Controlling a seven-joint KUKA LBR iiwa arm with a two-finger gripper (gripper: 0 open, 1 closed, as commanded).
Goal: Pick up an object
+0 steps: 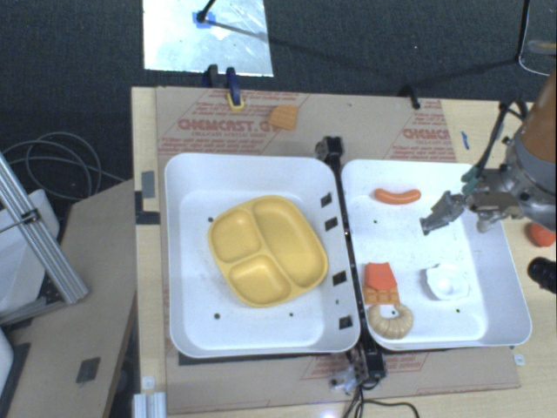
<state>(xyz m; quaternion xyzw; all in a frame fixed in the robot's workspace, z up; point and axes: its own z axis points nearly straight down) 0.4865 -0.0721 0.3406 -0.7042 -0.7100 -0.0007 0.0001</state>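
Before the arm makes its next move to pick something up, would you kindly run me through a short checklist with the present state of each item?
1. Gripper is over the right bin, where the loose objects lie: ok.
2. Nothing seen between the fingers: ok.
3. Fingers open enough for a grasp: cannot tell, too small and blurred.
4. Hot dog lies apart from the other things, with bare floor around it: ok.
5. Orange block touches the ring-shaped toy, so a pick may disturb both: not ok.
6. White object is told from the white floor: not ok, low contrast.
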